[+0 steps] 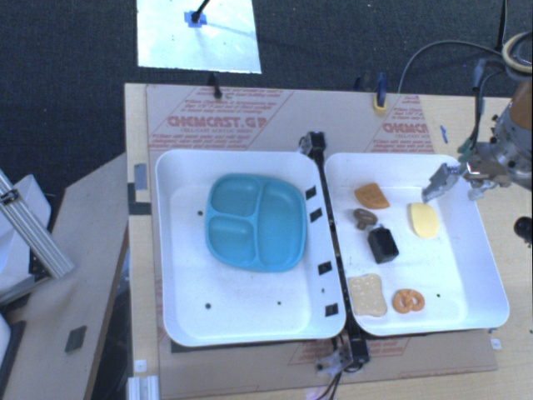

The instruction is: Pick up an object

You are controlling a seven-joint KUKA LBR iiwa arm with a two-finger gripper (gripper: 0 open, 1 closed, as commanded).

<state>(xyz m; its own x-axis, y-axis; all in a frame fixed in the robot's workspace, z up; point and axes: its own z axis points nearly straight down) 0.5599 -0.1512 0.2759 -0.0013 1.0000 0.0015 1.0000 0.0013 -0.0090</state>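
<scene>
Red lettering on the brown board (283, 119) under the bins reads "CHEMCAST GP" at upper centre of the frame, and the same print repeats, partly cut off, toward the upper right behind the right bin (483, 248).

The gripper (441, 183) sits at the right of the frame, over the upper right part of the right bin. One grey finger shows, pointing down and to the left – whether the fingers are spread or closed cannot be told from this view, and nothing is seen between them. The arm comes in from the right edge, its wrist tilted toward the bin's middle, with cables looping above it.

The objects lie in the right bin. The pale yellow piece (424, 220) is just below and left of the fingertip, close but apart. Further left are an orange wedge (371, 196) and a small brown lump (365, 217); below them a black block (383, 244). Near the bin's lower edge lie a tan cracker (367, 294) and a pretzel (408, 301), well apart from the gripper.

The left bin (183, 307) holds a blue divided plate (255, 222).
</scene>
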